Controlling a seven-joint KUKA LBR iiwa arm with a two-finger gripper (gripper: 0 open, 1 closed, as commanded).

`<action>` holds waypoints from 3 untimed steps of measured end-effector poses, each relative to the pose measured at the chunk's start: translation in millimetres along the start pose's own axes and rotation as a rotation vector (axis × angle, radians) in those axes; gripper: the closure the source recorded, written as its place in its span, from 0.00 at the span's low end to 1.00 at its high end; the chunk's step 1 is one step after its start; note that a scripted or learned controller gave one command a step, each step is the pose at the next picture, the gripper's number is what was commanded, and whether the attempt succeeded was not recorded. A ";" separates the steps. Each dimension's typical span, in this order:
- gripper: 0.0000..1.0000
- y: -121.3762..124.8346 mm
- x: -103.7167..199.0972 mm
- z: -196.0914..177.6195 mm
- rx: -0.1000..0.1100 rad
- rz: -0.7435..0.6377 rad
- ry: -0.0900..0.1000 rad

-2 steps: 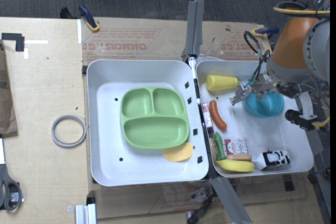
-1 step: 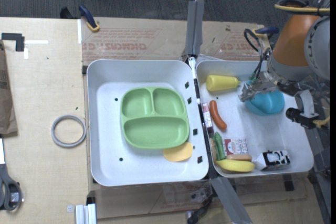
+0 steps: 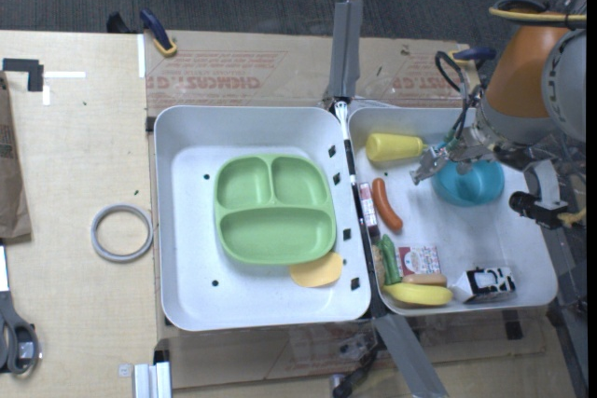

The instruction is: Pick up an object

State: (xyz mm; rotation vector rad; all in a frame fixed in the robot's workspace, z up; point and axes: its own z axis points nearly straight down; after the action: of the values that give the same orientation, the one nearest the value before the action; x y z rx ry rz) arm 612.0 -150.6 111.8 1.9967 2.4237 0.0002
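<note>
Metal-grey, the claw (image 3: 431, 165) sits low in the right bin (image 3: 532, 289), in the upper right of the frame, between a yellow corn cob (image 3: 394, 146) on its left and a blue cup (image 3: 471, 183) on its right. Whether it is spread or pressed together cannot be told, and nothing shows between its tips. Just below the corn lies a red sausage (image 3: 387, 204). Further down, along the bin's lower edge, are a green vegetable (image 3: 388, 259), a small red-and-white packet (image 3: 419, 259), a banana (image 3: 419, 294) and a black-and-white carton (image 3: 490, 282). The left bin (image 3: 177, 200) carries a green divided plate (image 3: 275, 208) with a yellow chip (image 3: 316, 272) at its lower edge. On the table (image 3: 75, 154) at far left lies a grey ring (image 3: 122, 231).
</note>
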 end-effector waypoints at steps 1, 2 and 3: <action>0.00 33.8 -7.7 19.8 0.002 0.141 -0.001; 1.00 37.1 -3.0 8.1 -0.001 0.134 0.003; 0.00 34.9 -6.8 9.7 0.000 0.137 -0.002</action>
State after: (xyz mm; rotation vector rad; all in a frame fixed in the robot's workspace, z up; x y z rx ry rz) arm 647.5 -150.7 102.2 2.1573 2.2801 -0.0023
